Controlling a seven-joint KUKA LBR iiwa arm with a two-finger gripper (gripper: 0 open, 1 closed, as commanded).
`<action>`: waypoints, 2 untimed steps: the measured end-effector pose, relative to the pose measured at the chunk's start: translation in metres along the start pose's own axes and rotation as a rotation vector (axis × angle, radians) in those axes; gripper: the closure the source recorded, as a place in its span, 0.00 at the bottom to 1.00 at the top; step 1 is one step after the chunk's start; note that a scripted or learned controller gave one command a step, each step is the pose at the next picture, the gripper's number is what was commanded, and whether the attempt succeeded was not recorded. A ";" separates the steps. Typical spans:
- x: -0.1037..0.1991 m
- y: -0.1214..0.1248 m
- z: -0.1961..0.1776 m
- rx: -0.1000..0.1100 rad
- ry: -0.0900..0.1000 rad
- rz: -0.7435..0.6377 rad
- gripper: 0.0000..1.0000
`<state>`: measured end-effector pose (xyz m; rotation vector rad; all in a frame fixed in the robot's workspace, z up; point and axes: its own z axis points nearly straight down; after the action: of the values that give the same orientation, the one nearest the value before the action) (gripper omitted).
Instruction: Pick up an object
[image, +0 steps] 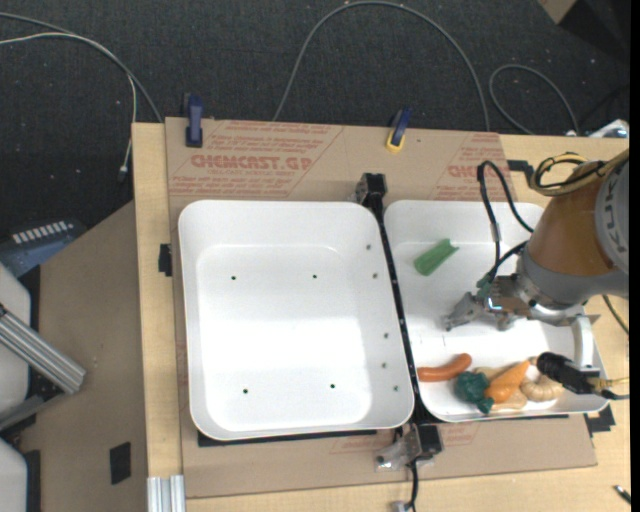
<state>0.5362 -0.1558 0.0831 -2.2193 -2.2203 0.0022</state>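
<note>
My gripper (478, 310) hangs in the right bin (440, 218); its fingers look spread a little with nothing between them. The sausage (443, 369) lies at five o'clock of it and the green block (436, 256) at eleven. I judge both light; the block looks stiffer, so I'd pinch across its short sides.

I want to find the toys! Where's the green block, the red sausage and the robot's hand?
Green block (436, 256), camera view, middle of its top face.
Red sausage (443, 370), camera view, middle of its length.
Hand (462, 318), camera view, at the grey fingertips over the right bin.
</note>
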 end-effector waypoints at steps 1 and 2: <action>0.000 0.001 -0.013 -0.004 -0.001 0.000 1.00; -0.007 0.010 -0.063 -0.008 -0.002 0.001 1.00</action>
<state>0.5464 -0.1624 0.1462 -2.2246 -2.2245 -0.0043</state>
